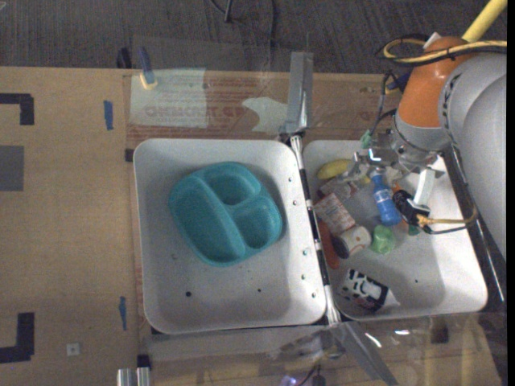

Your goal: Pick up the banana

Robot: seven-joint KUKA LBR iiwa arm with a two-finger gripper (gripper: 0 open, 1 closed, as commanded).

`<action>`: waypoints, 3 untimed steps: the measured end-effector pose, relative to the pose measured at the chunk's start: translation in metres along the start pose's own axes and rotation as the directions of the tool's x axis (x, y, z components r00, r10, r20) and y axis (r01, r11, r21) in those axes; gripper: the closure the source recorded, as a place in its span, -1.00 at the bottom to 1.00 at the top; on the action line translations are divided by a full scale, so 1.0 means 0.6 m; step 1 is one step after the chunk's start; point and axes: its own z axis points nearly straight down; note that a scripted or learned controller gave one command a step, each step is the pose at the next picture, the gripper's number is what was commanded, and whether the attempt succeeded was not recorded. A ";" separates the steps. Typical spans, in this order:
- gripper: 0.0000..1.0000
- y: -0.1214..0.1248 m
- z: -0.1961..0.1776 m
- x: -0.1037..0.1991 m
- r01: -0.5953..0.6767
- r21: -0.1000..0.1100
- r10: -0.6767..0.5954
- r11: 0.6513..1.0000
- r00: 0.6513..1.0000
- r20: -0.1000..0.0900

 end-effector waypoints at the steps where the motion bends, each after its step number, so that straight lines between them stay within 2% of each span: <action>1: 1.00 0.006 -0.019 0.007 -0.001 -0.019 0.001 1.000 1.000 -0.001; 2: -1.00 0.006 -0.019 0.009 0.000 -0.018 0.000 1.000 1.000 -0.001; 3: -1.00 0.007 -0.007 0.030 0.038 -0.032 -0.037 0.999 0.999 0.011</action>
